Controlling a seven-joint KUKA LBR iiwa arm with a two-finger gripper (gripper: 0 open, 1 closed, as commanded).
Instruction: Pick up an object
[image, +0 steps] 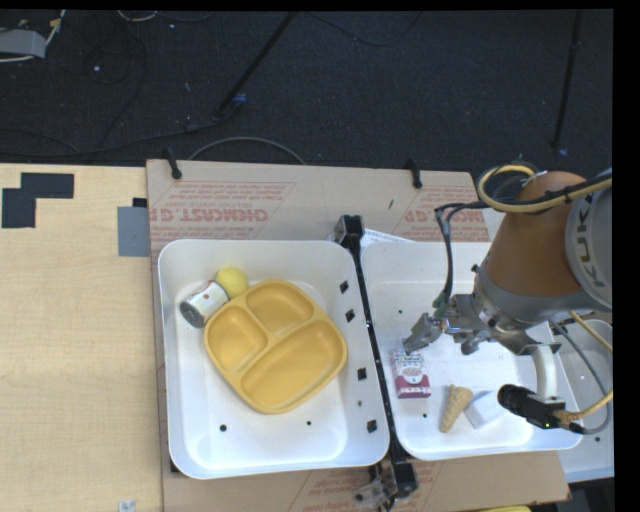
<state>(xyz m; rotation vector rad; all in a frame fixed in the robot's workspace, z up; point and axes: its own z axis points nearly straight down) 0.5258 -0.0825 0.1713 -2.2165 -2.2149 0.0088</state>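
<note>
In the right bin (400, 275), my gripper (418, 336) hangs low near the left wall, reaching in from the right. Just below its tip in the view lies a small red and white carton (410, 379); whether they touch cannot be made out. A tan ice-cream cone (455, 407) lies to the right of the carton, with a small white piece (480, 411) beside it.
The left bin (190, 420) holds a yellow divided plate (275, 345), a yellow ball (232, 280) and a small grey can (203, 303) at the plate's upper left. A black divider (365, 330) runs between the bins. Cardboard lies under both.
</note>
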